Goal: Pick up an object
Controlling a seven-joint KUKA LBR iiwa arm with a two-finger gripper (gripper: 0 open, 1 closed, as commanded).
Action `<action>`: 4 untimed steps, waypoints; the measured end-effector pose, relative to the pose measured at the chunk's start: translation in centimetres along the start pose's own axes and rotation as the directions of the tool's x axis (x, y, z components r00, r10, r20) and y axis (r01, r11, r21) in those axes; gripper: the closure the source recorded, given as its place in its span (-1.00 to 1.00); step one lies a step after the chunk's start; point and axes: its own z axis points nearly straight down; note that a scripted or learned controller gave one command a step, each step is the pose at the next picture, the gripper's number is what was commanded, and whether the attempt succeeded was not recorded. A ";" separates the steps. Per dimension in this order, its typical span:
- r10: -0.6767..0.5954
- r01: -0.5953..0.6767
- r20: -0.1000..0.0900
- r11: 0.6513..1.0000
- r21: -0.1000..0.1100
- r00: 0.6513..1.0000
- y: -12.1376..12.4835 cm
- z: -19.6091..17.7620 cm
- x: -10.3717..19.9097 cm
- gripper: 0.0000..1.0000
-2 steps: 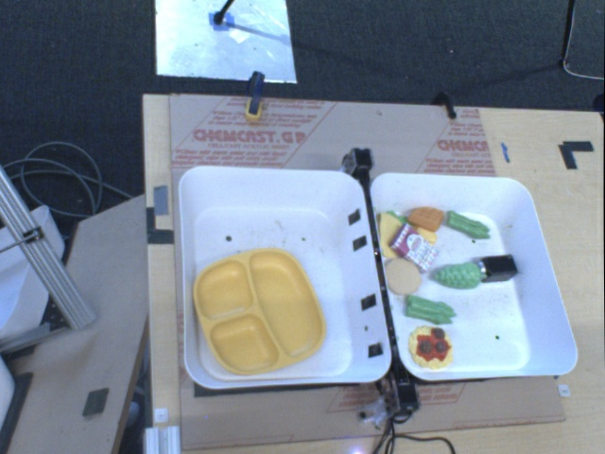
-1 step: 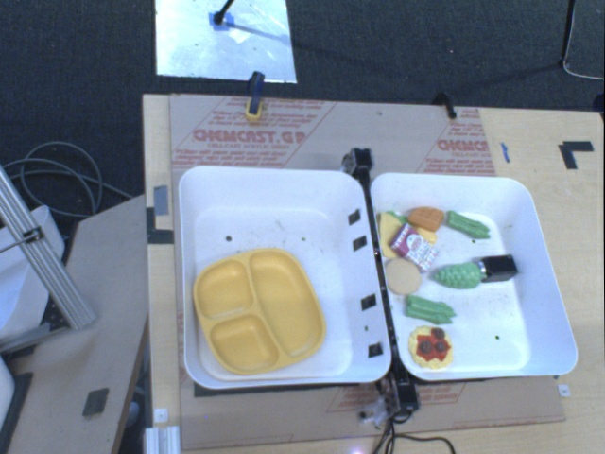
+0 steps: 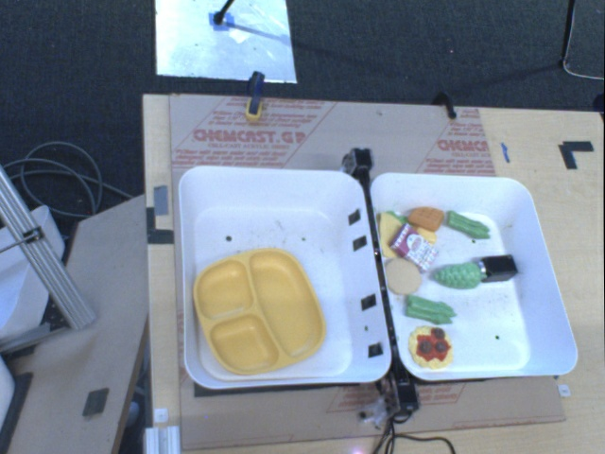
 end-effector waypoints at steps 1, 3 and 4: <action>-0.001 0.001 0.000 1.000 0.001 1.000 0.0 0.0 0.0 -1.00; -0.006 0.006 0.003 1.000 -0.002 1.000 0.0 -1.1 0.0 -1.00; -0.011 0.011 0.006 1.000 -0.007 1.000 0.1 -2.4 0.1 1.00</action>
